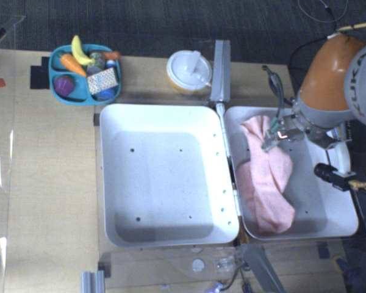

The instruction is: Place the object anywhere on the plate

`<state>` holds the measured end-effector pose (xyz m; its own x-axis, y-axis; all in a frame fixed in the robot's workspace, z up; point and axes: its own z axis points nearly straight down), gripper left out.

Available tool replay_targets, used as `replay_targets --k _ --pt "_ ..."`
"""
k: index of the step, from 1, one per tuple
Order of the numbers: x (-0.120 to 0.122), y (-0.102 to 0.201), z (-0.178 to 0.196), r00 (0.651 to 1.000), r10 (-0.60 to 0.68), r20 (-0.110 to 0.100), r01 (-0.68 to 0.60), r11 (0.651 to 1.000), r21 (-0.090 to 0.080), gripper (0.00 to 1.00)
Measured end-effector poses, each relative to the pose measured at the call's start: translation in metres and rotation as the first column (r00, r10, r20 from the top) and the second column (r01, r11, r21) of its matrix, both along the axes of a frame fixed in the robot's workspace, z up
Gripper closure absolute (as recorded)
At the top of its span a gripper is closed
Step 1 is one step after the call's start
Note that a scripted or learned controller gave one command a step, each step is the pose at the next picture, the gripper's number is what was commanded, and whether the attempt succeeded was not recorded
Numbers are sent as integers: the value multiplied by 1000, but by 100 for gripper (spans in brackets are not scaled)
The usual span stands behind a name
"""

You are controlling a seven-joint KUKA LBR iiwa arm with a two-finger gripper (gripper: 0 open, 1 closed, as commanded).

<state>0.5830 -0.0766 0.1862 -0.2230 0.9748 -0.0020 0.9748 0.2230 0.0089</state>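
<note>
Pink cloth point(267, 179) lies in the right bin point(335, 221), bunched into a long strip against that bin's left wall. Its long axis runs roughly 12 to 6 o'clock, top end near 430,235, bottom end rounded near the bin's lower left.

Camera view: gripper point(274, 136) sits over the cloth's upper end, at about 12 o'clock of the cloth's middle, arm point(332, 78) coming in from 3 o'clock. Fingertips appear to be at or on the fabric; contact cannot be confirmed. Cannot tell the state of the jaws: the metal parts blur together against the pink.

Plate: the only plate-like thing visible is the blue sectioned tray point(79, 96) holding toy food, on the bench at about 10 o'clock of the left bin point(165, 176), well apart from the cloth. A white lidded cup point(189, 71) stands at 12 o'clock of the left bin.

Judgement: 1 relation governs the coming move. The cloth lies directly under the gripper, and the bulk trails toward 6 o'clock, so a lift here would hang most fabric below.
</note>
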Motion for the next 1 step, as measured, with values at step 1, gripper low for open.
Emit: replay_targets --k 1 --pt "3 1 40 1000 7 1 -7 1000 -1 100"
